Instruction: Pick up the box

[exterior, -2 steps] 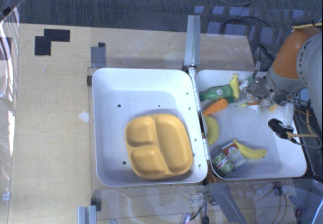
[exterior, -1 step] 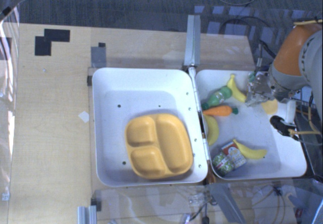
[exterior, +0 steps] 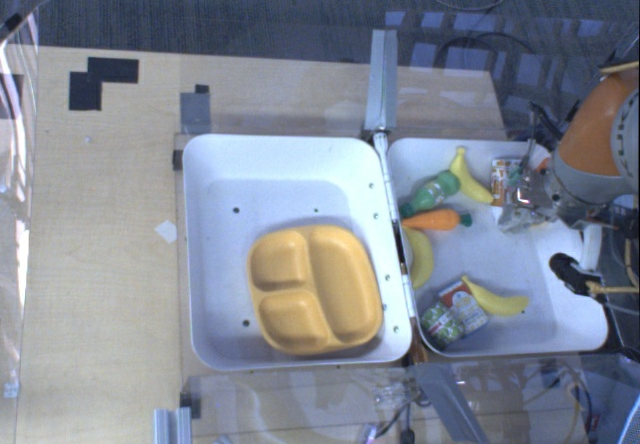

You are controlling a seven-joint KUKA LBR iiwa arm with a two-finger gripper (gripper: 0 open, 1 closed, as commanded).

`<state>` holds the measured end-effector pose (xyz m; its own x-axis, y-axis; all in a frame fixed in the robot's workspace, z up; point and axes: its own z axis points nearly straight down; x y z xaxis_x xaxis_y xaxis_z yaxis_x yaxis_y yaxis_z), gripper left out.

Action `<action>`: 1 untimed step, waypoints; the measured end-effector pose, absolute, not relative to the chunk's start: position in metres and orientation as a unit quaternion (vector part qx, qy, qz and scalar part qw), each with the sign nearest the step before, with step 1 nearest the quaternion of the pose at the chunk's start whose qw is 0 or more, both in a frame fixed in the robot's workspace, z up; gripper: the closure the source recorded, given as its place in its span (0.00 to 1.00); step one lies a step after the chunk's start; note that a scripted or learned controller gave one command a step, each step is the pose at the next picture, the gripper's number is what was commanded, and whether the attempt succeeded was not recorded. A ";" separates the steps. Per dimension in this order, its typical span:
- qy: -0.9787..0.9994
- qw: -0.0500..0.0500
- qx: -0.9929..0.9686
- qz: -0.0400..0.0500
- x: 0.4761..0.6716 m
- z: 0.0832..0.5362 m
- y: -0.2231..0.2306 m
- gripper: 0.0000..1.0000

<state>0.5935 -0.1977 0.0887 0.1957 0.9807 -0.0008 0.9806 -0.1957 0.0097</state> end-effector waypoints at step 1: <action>0.612 0.004 0.791 0.003 0.608 0.088 -0.198 1.00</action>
